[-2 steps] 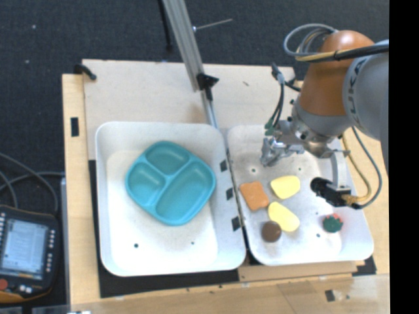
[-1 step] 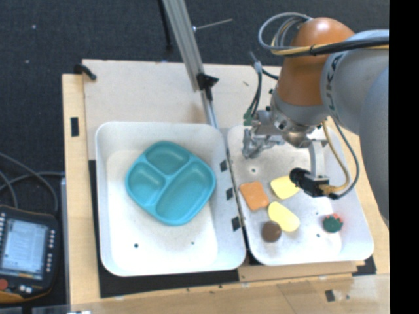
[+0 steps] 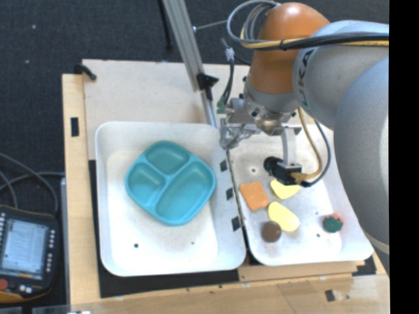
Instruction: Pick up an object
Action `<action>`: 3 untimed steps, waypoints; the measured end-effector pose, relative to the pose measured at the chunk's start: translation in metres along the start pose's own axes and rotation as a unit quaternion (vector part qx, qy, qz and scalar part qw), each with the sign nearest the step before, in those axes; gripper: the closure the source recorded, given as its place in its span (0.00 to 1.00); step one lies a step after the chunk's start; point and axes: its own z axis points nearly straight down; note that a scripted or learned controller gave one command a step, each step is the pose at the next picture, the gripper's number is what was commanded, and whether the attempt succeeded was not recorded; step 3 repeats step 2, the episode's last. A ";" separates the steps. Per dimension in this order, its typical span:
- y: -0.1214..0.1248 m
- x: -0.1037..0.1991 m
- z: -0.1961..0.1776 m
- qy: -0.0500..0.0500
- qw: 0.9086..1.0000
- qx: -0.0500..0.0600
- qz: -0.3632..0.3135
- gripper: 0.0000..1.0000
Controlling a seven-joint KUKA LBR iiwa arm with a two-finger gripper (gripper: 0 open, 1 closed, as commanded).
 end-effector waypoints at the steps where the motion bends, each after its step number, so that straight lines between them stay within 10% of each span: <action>1: 0.020 0.052 0.015 -0.001 1.000 0.001 0.001 1.00; 2: 0.019 0.048 0.014 -0.002 1.000 0.001 0.002 0.00; 3: 0.019 0.048 0.014 -0.002 1.000 0.001 0.002 0.00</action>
